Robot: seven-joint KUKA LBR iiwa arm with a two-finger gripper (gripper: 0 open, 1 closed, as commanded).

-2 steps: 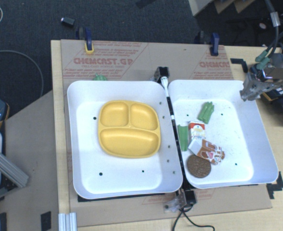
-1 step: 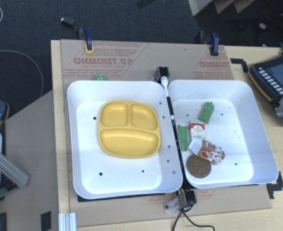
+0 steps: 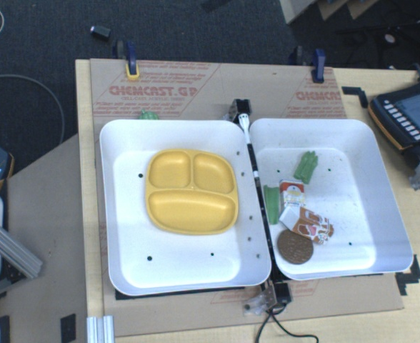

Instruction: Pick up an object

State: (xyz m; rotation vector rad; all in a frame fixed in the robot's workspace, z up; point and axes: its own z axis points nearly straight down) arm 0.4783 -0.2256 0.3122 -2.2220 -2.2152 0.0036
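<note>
Looking down at a slant on a surface (image 3: 196, 84) of brown board printed with "CHEMCAST". Cannot tell whether the hand is released or clenched.

Nearest, at the bottom edge: a dark cable (image 3: 273, 324) running up to a small connector (image 3: 278, 295) just below the seam between two bins; details of the connector too small to make out.

Left: a shallow white bin (image 3: 117, 191) holding a yellow three-compartment plate (image 3: 192, 191), lying flat near the bin's middle.

Right: a second white bin (image 3: 381, 191), touching the first along a black strip (image 3: 251, 156). Task objects clustered in its left half. Closest, a round brown disc (image 3: 295, 247). Just behind and touching it, a crumpled red, white and brown wrapper (image 3: 313, 227). Behind that, a small red-and-white packet (image 3: 291, 191), print unreadable. Beside the packet, against the bin's left wall, a flat green strip (image 3: 271, 203). Farthest back, a lumpy green piece (image 3: 306, 166), shape unclear.

Beyond the bins: a small green item (image 3: 148, 116) half hidden behind the left bin's far rim, and two blue clamps (image 3: 131, 59) on the surface's far edge.

Far right, cut off by the frame: a black and orange control tablet (image 3: 410, 116). Beyond, dark carpet.
</note>
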